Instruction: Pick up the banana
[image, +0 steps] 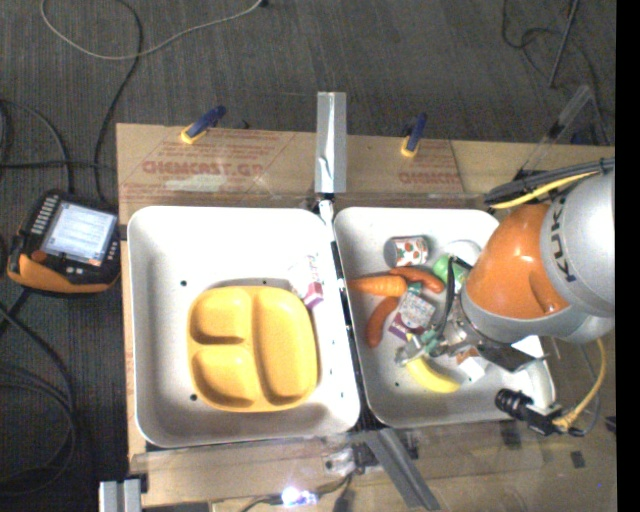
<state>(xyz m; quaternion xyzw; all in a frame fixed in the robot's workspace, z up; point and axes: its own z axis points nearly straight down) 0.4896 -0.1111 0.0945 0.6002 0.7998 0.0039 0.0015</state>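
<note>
Crowding banana (433, 375): hand (432, 343) above, bin (385, 400) front wall near.

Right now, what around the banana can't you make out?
- Banana: its upper part is covered by the gripper in the camera view.
- Gripper: blurred against the clutter, so whether it touches the banana is unclear.
- Can: label too small to read.
- Right bin: its right side is hidden under the arm.
</note>
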